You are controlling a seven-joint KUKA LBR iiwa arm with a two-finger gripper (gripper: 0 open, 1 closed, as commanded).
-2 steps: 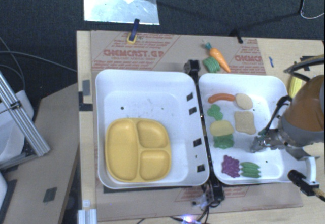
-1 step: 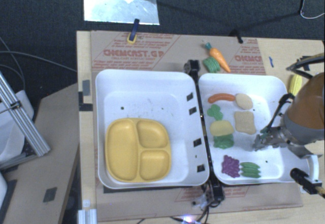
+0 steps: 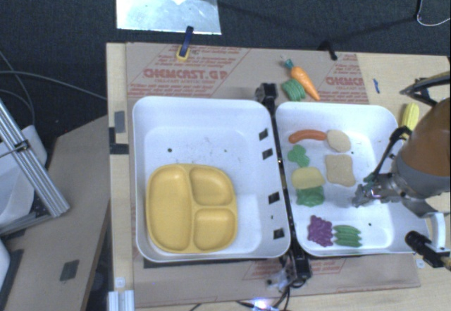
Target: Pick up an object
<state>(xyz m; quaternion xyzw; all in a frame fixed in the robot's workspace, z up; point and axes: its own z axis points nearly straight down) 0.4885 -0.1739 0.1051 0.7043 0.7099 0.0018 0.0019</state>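
The right bin (image 3: pixel 384 119) holds toy foods: an orange sausage (image 3: pixel 307 135), a tan potato (image 3: pixel 339 140), a slice of bread (image 3: pixel 340 169), a green broccoli piece (image 3: pixel 298 156), a yellow piece (image 3: pixel 307 178) over a green leafy one (image 3: pixel 311 196), purple grapes (image 3: pixel 320 230) and green pea pods (image 3: pixel 347 235). My gripper (image 3: pixel 366 194) hangs low at the bin's right side, just right of the bread and above the pea pods. Nothing shows between its fingers.
The left bin (image 3: pixel 204 123) holds a yellow divided tray (image 3: pixel 190 207). A toy carrot (image 3: pixel 303 80) lies on the cardboard behind the bins, and a yellow corn cob (image 3: pixel 409 116) sits outside the right bin's far right corner. The arm (image 3: pixel 426 154) covers the right rim.
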